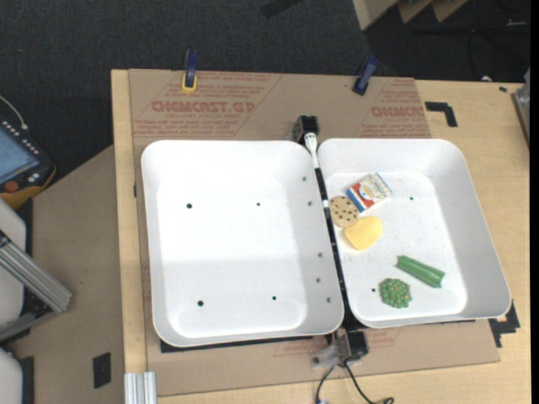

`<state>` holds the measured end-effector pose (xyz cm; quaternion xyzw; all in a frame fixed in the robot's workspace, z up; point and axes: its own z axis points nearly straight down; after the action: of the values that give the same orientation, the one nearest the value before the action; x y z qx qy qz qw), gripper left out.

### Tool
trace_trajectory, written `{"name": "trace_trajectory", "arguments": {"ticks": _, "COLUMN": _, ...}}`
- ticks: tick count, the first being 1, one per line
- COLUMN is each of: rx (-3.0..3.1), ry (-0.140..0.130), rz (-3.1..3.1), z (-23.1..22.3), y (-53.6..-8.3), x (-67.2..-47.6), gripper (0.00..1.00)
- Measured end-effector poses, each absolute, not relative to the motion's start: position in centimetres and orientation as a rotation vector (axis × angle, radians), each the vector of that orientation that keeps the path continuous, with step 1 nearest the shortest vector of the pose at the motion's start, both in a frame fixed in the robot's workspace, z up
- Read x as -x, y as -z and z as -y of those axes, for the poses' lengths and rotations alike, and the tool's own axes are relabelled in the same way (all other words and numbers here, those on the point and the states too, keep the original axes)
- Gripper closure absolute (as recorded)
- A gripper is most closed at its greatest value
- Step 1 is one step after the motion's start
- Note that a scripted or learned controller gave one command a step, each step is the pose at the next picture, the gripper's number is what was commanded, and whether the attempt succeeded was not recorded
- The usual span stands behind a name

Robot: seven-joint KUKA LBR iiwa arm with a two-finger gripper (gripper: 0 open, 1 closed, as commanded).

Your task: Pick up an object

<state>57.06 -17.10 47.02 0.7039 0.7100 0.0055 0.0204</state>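
Go for the small green oblong plastic bar (419, 270) lying flat in the right shallow white bin (472, 183), near a knobbly green round toy (394, 292); likely light, stiff and slightly slick, so pinch across its narrow width at mid-length.

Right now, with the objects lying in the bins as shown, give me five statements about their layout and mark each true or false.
1. The cookie lies near the right bin's left wall. True.
2. The green stick lies in the left bin. False: it lies in the right bin.
3. The yellow piece lies just below the cookie in the camera view. True.
4. The red, white and blue packet lies closest to the front edge. False: it lies farthest back of the five.
5. The round green piece lies on the cardboard. False: it lies in the right bin.
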Motion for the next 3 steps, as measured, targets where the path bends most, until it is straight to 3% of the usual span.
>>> {"name": "trace_trajectory", "arguments": {"ticks": 3, "rx": -2.170, "ry": -0.024, "rz": -2.194, "z": 17.1, "y": -50.3, "x": -57.3, "gripper": 1.00}}
